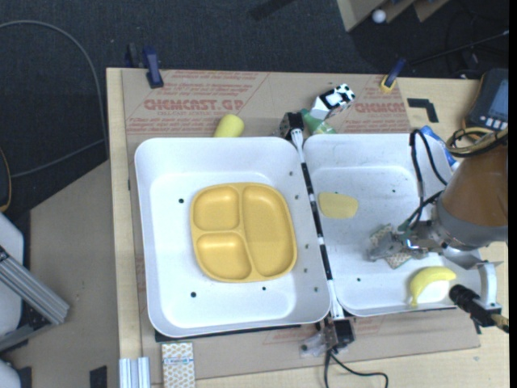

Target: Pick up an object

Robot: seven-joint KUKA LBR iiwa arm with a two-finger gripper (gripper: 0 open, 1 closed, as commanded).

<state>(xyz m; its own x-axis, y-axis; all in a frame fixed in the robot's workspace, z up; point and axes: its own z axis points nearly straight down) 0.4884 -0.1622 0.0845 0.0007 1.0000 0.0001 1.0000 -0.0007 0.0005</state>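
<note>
Two white bins sit side by side on the tabletop point(121, 217), and places here are given against the right bin point(363, 164).

The arm point(481, 196) reaches in over the right bin's right wall, its orange band above the grey wrist. The jaws point(386, 246) are down inside this bin, right of its middle, over a small flat patterned piece point(395, 258) that lies on the bin floor. Whether the jaws are open or closed on anything cannot be told; the metal parts blur together there, and nothing is clearly seen between them.

A banana point(430, 283) lies in the right bin's near right corner, just beside the jaws but apart from them. A flat yellow disc point(338, 207) lies near the bin's left wall, well clear of the jaws.

The left bin point(161, 168), touching the right bin along their shared edge, holds a yellow plate point(242, 231) with three compartments, resting near its middle.

Beyond the right bin's far left corner, on the tabletop, stands a small black-and-white toy point(334, 99). Farther left, beyond the left bin's far edge, lies a yellow cylinder point(229, 125).
</note>
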